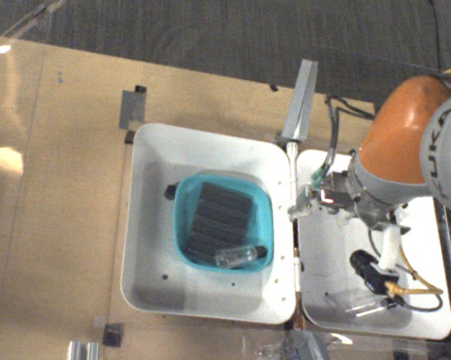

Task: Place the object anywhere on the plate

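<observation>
One gripper [316,201], open or closed I cannot tell, hangs over right bin [426,310]'s left rim; clear tube [240,256] lies on teal plate [180,214] in left bin [144,230], against dark ridged block [219,215], so placing looks done, and next calls only for a clean retreat.

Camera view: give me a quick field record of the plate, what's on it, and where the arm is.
plate: teal, in the left bin
on plate: dark ridged block; clear tube at the plate's lower right in view
arm: above the right bin
grasp: none visible
</observation>
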Robot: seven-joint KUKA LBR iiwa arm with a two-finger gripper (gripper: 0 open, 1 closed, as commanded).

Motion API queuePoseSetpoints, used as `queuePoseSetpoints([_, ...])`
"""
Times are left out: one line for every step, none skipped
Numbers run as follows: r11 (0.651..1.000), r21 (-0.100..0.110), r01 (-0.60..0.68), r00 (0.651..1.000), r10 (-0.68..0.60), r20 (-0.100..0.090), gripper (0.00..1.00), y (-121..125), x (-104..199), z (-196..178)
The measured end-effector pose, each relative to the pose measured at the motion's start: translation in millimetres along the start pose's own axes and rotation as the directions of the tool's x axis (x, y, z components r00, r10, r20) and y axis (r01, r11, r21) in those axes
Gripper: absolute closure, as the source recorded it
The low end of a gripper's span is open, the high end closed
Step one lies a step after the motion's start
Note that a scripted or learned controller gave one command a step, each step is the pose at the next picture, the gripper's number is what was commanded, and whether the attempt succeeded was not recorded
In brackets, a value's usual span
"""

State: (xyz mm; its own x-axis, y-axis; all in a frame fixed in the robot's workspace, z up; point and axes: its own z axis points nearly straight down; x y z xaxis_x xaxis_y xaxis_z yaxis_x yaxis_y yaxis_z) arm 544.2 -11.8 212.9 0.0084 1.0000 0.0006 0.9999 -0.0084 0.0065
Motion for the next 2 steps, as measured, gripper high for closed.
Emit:
queuePoseSetpoints([1.0,-0.002,0.017,1.0,-0.017,0.0,0.0,-16.0,10.7,-35.3])
queuePoseSetpoints([0.999,0.004,0.035,0.999,-0.035,0.0,0.0,1.9,62.3,16.9])
